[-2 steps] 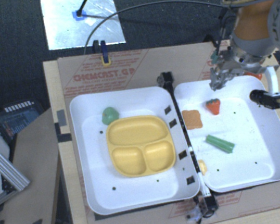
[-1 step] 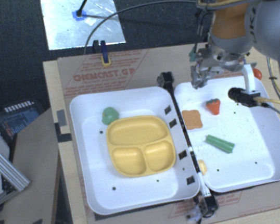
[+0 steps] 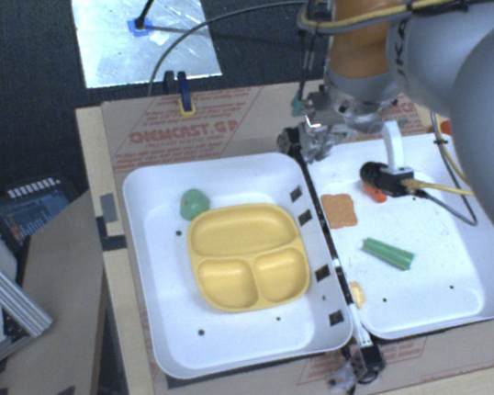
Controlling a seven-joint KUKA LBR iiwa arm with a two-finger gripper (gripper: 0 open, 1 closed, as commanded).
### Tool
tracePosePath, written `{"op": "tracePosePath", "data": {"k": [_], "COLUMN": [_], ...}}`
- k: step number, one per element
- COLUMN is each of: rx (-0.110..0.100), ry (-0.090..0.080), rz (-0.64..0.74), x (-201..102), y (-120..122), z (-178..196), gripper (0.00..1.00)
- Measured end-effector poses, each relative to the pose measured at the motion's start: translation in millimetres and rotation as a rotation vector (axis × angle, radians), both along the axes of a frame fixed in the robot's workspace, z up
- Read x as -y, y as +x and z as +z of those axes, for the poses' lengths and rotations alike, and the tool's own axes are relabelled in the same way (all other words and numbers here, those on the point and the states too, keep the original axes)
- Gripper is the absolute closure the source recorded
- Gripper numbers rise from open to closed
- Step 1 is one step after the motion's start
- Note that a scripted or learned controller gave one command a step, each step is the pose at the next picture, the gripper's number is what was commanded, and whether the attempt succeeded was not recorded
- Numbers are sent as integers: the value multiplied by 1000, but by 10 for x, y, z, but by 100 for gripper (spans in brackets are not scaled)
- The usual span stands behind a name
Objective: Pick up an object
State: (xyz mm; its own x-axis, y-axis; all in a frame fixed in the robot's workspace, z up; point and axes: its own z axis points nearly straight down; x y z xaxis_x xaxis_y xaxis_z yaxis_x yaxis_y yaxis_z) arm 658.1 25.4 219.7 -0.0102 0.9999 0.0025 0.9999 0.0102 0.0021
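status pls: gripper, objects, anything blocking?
Gripper at the far edge of the right bin, by the divider; nothing seen held. Green stick, orange patch loose in that bin. Yellow tray in the left bin.

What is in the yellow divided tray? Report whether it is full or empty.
Empty. All three compartments of the yellow tray show bare yellow; the green lump lies outside, beside its rim.

Left bin [image 3: 172, 343]: white, holding a yellow divided tray [image 3: 245, 257] and a pale green lump [image 3: 194, 203]. Right bin [image 3: 458, 298]: white, holding an orange-brown flat piece [image 3: 339, 210], a green stick [image 3: 388, 252] and a red item [image 3: 374, 191], possibly partly black.
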Motion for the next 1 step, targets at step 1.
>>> {"op": "tracePosePath", "data": {"k": [1], "rx": [0], "ry": [0], "rz": [0], "x": [-556], "y": [-68], "z": [106], "gripper": [100]}}
